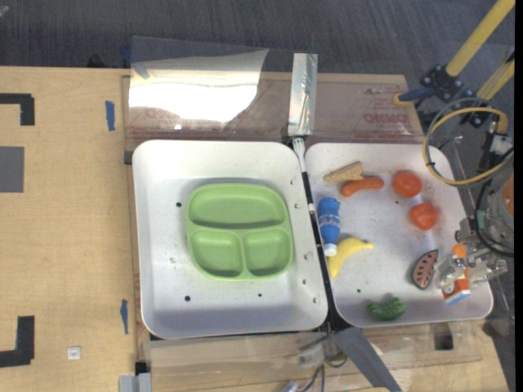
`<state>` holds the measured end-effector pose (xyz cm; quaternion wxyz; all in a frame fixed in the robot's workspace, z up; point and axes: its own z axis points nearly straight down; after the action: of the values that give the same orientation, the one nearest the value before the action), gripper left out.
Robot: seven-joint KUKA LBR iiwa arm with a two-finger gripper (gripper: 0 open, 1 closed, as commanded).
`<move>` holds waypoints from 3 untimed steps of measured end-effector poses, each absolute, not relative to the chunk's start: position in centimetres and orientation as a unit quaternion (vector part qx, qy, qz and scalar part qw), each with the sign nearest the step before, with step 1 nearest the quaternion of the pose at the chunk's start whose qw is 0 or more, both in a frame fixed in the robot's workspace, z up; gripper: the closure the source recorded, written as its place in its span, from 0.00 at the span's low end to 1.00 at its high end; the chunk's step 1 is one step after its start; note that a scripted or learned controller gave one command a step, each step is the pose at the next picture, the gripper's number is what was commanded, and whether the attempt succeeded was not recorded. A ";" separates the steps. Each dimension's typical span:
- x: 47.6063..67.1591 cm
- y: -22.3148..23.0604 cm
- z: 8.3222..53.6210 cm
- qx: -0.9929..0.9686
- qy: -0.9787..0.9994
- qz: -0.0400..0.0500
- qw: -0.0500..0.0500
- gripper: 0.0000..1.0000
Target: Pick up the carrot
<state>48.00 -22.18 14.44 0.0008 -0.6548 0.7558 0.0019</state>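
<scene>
Beside one bread slice (343, 171), one carrot (362, 186), two tomatoes (407, 184)

Dark grey carpet floor (245, 15) across top of view. Light wooden table (61, 219) fills left and centre, black tape corner marks (20, 109) on left part, blue tape bits (109, 114) near bin edge. Clear shiny plastic sheet (196, 92) behind bins, glare from overhead light. Brown cardboard (359, 109) at back right. Yellow pole (486, 27) slanting at upper right, black cables (458, 149) looping below it.
</scene>
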 end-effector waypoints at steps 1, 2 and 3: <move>48.2 -22.3 25.5 -0.661 0.750 -0.004 0.003 1.00; 51.3 -18.5 17.5 -0.761 0.649 0.003 0.001 1.00; 51.5 -18.4 18.6 -0.759 0.651 0.002 0.004 1.00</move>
<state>51.50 -18.44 18.63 0.0038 -0.7592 0.6508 0.0016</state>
